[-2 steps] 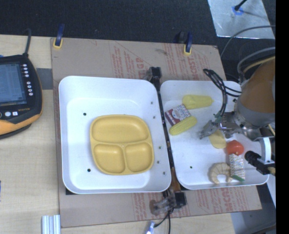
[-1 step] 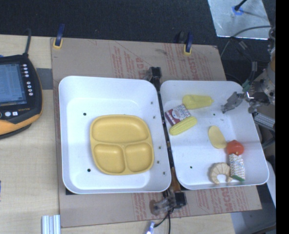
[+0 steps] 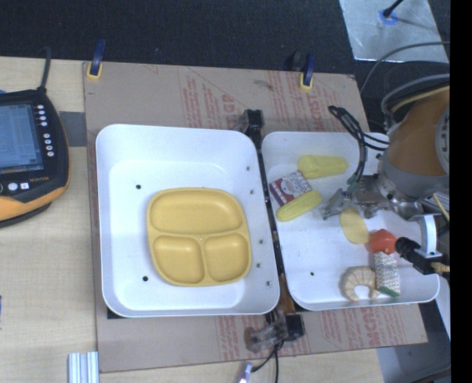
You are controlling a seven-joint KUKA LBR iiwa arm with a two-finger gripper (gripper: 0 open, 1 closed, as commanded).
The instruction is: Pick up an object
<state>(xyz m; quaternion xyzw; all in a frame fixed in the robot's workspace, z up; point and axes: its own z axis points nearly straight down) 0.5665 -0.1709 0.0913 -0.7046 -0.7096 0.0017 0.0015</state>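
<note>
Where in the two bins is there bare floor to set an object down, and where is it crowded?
Left bin: bare strips all around the yellow divided plate, widest above it. Right bin: bare lower-left floor, below the corn cob. Crowded: its upper half near the gripper and lower-right corner by the croissant.

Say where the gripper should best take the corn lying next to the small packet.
Probably across the middle of the corn, coming straight down. It lies flat and slanted in the right bin, long and narrow, so fingers should close across its short width. The packet touches its upper left side, so keep toward the right half.
</note>
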